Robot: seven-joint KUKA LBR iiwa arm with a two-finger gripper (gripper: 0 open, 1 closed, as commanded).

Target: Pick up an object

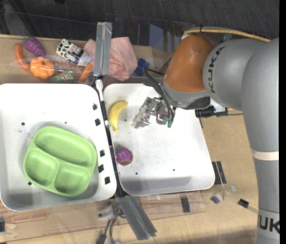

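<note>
The grey arm with the orange wrist band enters from the right of the frame and places its two-finger metal gripper (144, 117) over the upper middle of the right-hand shallow white bin (196, 174). The fingers point toward the left of the frame, with a narrow gap between them, and nothing is seen between them; the claw therefore carries no load at this moment. Two candidate objects lie in the same bin. The curved yellow plastic banana (116, 113) rests at the bin's upper left, against the central divider, just beside the fingertips but apart from them. The small round purple fruit-shaped toy (124, 156) lies lower down, near the divider, well apart from the claw. The left-hand shallow white bin (10, 105) holds a light green three-compartment plastic tray (60, 159). Assessment of progress: the approach stage appears largely complete, with the banana as the probable target by proximity. The grasp itself, the closing of the fingers on the object, and the lift clear of the bin floor are not yet done. No object is raised from either bin.
</note>
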